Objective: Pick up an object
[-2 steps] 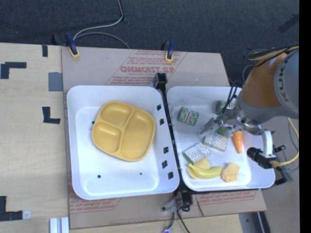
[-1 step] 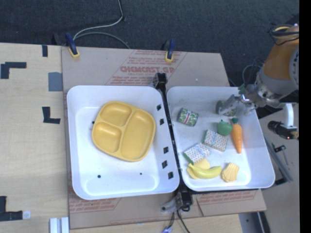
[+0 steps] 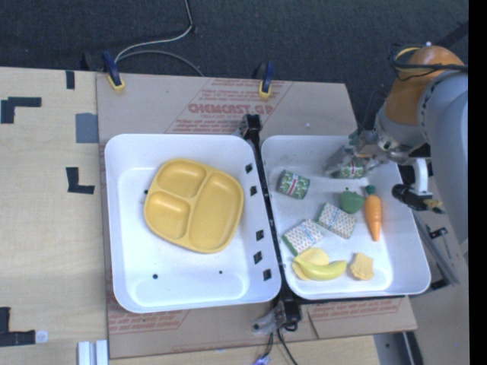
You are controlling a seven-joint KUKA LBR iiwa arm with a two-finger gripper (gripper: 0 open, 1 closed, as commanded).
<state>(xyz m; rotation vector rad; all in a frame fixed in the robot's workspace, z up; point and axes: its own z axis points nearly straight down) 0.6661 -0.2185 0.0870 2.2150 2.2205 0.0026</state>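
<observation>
Camera view, looking down at a slant, gives us the gripper point(image 3: 351, 163) low over the upper part of the right bin point(image 3: 319, 147), at the end of the grey arm point(image 3: 449, 128) with its orange band point(image 3: 415, 82). We make out a small green-and-white object point(image 3: 351, 171) right at the fingers, but the picture is too blurred there for us to tell whether it sits between them or just under them, or how the fingers stand.

At about 5 o'clock from the gripper lies an orange carrot point(image 3: 372, 215), with a dark green piece point(image 3: 350, 201) touching its top end. At 9 o'clock from the gripper we see a green packet point(image 3: 292, 184). Toward 6 and 7 o'clock lie two checked packets point(image 3: 336, 220) point(image 3: 303, 236), and beyond them, near the bin's lower wall, a yellow banana point(image 3: 318, 268) beside a small yellow piece point(image 3: 361, 266).

We find a yellow divided plate point(image 3: 193, 204) in the left bin point(image 3: 125, 226). Both bins rest on a cardboard sheet point(image 3: 221, 105) clamped to the bench point(image 3: 38, 204), with dark carpet point(image 3: 266, 14) behind and a cable point(image 3: 163, 40) trailing across it.
</observation>
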